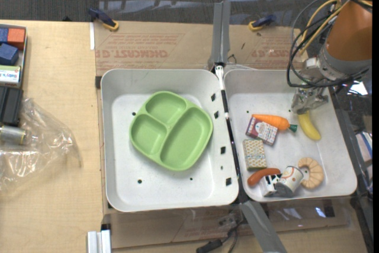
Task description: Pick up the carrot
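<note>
Carrot (272, 121) in right bin (337, 186), claw (308, 101) just beside.

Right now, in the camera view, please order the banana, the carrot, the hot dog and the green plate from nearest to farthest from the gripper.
1. banana, just below the gripper
2. carrot, to its left
3. hot dog, front of right bin
4. green plate, left bin
</note>
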`<state>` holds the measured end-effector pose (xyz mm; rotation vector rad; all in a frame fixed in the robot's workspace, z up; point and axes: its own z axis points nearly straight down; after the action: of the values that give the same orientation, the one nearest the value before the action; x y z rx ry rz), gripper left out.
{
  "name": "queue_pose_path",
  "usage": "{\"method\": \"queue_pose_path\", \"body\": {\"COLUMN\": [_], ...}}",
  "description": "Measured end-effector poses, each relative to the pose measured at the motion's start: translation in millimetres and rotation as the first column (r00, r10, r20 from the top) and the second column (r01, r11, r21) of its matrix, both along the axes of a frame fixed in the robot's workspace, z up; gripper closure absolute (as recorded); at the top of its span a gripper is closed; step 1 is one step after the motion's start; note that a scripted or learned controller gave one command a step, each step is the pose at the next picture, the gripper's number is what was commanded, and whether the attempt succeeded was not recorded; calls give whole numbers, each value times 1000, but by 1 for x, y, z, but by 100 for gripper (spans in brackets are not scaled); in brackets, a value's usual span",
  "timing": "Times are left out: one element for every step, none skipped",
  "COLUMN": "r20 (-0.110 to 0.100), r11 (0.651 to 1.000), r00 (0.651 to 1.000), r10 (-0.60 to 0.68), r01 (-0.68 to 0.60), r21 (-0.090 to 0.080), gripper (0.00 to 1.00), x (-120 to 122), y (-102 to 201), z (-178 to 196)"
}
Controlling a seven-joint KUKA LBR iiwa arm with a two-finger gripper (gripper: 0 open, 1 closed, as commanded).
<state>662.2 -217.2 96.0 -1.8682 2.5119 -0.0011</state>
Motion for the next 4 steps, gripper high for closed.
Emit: {"method": "queue_pose_path", "body": {"r20": [-2,1,1,1], "r11": [979,936,828,680], "r00": [979,936,828,680], "r10": [205,353,560,733], "r01": [-205,-353,-560,-733], "r21": [-4,-4,-5,-6], "gripper": [100,100,100,100], "x": [0,0,-1,0], "y": [0,0,3,8], "z": [-1,0,0,0]}}
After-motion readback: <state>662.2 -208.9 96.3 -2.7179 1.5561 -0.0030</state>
